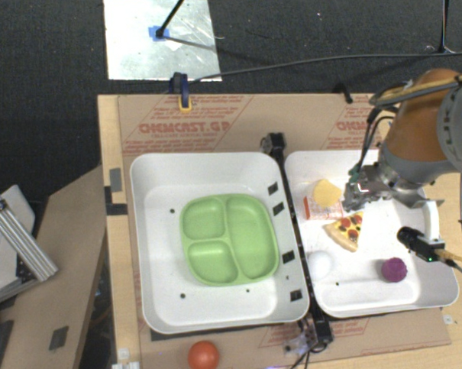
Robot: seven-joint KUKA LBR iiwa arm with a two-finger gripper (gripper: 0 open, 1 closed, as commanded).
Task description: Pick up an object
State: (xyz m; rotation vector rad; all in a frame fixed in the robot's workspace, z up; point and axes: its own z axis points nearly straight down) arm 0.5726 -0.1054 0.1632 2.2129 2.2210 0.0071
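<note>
- Two shallow white bins sit side by side on a cardboard-covered bench (213, 116); left bin (152, 221), right bin (442, 285).
- Left bin holds a green divided tray (228, 239), three compartments, lying flat near the bin's middle.
- Right bin holds several small things: a yellow wedge (326, 192) near the upper left, a pizza slice toy (346, 231) just below and right of it, a purple ball (394, 269) toward the lower right, well apart from the pizza slice.
- Thin red-orange strip (306, 208) lies along the right bin's left side, just beside the yellow wedge; can't tell what it is.
- Pale whitish round thing (320, 262) below the pizza slice, low contrast against the bin, can't identify.
- Arm (424, 133) reaches in from the right, grey with orange band, wrist above the right bin.
- Gripper (356, 200) hangs just right of the yellow wedge and above the pizza slice's top edge; whether it touches either one is not clear.
- Finger state: cannot tell, tips too small and blurred against the bin; nothing visibly between them.
- Black part with a small green light (419, 245) sticks out below the wrist, above the bin, near the purple ball.
- Orange ball (202, 356) sits outside the bins on the bench's front edge, below the left bin.
- Blue clamp (181, 89) at the bench's back edge, shiny sheet (160, 38) behind it.
</note>
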